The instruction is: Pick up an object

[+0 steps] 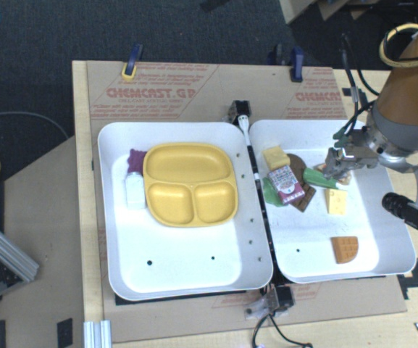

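1. i have the arm (404, 100) reaching in from the right over the right bin (390, 259), with the gripper (337, 167) low above the heap of small things near that bin's back middle.

2. whether the pincer is open or closed i cannot tell; its tip is a dark blur against the clutter, and i see nothing clearly held in it.

3. the nearest candidate is the green piece (319, 177) just under the gripper, lying flat and partly overlapped by its neighbours. it looks like light toy plastic: stiff, smooth, probably slippery, so i would take it across its narrow width rather than along its length.

4. just beside it is a yellow block (337, 201), standing a little apart from the heap. i judge it light and easy to pinch by its two long sides, the cleaner pick of the two.

5. the crowd is the trouble: a red and white packet (287, 183) lies on a brown slab (304, 196), with another yellow block (274, 156) behind them. these touch or overlap, so a closing finger may push one instead of gripping.

6. an orange waffle-like piece (345, 249) lies well apart near the front of the right bin, with bare floor around it; flat, so hard to get fingers under.

7. the left bin (180, 274) holds a yellow divided tray (190, 183), with a purple thing (136, 159) and a white thing (134, 191) against its left side. these are far from the gripper.
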Action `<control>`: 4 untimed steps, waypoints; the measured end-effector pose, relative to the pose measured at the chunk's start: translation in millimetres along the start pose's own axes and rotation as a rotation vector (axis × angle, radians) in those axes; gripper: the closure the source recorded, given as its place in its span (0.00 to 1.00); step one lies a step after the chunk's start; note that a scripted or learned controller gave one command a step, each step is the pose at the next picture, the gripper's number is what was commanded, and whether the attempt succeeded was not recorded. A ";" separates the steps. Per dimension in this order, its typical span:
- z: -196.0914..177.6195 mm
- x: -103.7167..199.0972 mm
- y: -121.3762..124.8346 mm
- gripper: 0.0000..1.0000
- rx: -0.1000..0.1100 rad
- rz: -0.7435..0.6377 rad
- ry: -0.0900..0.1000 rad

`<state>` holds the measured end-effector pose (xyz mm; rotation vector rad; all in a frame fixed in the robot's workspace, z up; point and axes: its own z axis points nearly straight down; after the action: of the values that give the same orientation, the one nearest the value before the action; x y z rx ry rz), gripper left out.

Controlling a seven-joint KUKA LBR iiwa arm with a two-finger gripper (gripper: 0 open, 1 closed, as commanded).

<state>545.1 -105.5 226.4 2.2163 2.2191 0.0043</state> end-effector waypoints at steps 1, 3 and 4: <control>10.7 12.9 55.4 1.00 0.000 -0.003 0.000; -8.0 21.7 111.1 1.00 0.001 0.000 -0.001; -5.8 24.4 115.2 1.00 0.001 0.001 -0.001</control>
<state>660.3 -81.0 232.8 2.2170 2.2184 0.0027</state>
